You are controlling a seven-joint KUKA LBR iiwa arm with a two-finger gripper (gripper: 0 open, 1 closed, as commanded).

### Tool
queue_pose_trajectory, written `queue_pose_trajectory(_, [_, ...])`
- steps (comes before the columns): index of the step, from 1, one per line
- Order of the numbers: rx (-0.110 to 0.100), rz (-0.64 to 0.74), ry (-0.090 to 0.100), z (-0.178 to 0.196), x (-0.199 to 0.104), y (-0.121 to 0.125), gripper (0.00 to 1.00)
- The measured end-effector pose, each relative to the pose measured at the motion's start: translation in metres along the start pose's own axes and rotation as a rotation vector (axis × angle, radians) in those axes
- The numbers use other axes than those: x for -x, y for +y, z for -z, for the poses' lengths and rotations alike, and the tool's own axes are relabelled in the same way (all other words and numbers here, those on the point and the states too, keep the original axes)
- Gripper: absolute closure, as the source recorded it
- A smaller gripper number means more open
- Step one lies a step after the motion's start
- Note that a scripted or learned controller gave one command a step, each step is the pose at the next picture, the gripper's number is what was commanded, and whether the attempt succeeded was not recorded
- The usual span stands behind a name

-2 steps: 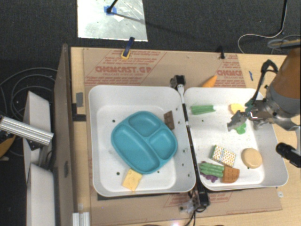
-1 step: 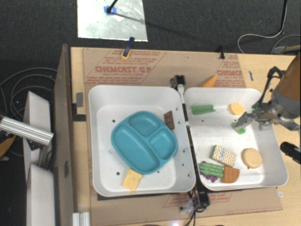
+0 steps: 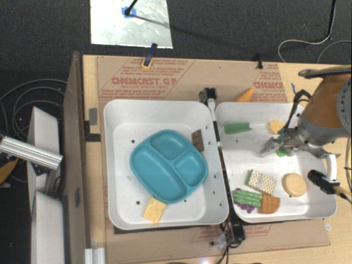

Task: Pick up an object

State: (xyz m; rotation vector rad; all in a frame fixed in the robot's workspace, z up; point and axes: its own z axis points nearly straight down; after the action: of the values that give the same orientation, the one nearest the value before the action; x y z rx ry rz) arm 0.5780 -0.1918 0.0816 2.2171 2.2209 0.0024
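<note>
Toys lie scattered over the right bin [image 3: 316, 205], and the gripper [image 3: 281, 146] is down among them, reaching in from the right at the bin's middle. I cannot tell whether it is wide, narrow or closed on anything: dark metal and a small green piece [image 3: 282, 152] blur together at its tip, and the green piece may be touching it or merely lying under it.

No single target is named, so any of the loose things would serve. Nearest the gripper are that small green piece and a yellow chunk [image 3: 275, 127] just beyond it toward the far wall. A green block [image 3: 237, 128] lies at the far left of this bin, close to the divider. Along the near edge sit a patterned square [image 3: 260, 181], a green bumpy toy [image 3: 247, 196] with something purple beside it, a brown waffle-like piece [image 3: 269, 203] and a tan round bun [image 3: 295, 185], packed close together, which in my judgement makes a clean two-finger grasp harder there than at the isolated pieces in the middle.

The left bin [image 3: 118, 164] holds a teal divided plate [image 3: 168, 165] lying flat, a brown block [image 3: 197, 140] at its far right edge, and a yellow cracker [image 3: 154, 210] near the front wall. Both bins rest on a board-covered counter [image 3: 165, 78]. An orange piece [image 3: 246, 95] lies on it outside the bins.
</note>
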Motion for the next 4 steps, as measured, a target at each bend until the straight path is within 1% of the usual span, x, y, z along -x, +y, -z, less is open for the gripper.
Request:
queue_pose_trajectory(1, [0.006,0.005,-0.002,0.005,0.015,0.072,0.00])
queue_pose_trajectory(2, [-0.004,-0.001,0.001,0.003,0.015,0.039,0.00])
queue_pose_trajectory(3, [-0.004,-0.001,0.001,0.003,0.015,0.011,0.00])
queue_pose_trajectory(4, [0.003,0.001,0.000,0.015,0.015,0.013,1.00])
